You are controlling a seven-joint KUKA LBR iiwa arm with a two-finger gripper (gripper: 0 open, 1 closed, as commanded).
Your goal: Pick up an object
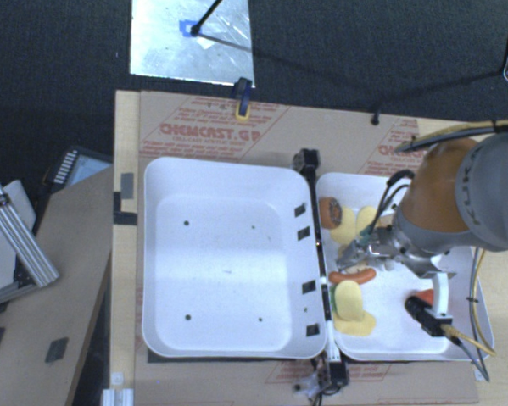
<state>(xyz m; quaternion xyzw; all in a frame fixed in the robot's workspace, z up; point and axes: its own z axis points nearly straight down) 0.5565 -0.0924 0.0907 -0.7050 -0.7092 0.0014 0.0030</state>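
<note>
The gripper (353,256) sits low in the right bin (450,351) (the left bin (225,264) is beside it), right above an orange sausage-shaped toy (354,277). Its grip state can't be made out. Yellow pieces (354,318) lie nearby.

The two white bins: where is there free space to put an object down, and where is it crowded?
The left bin offers bare floor between its four walls. The right bin is crowded along the divider: an orange-brown piece, pale yellow pieces and a red piece lie there, with the gripper above. A small bare patch remains near its front wall.
</note>
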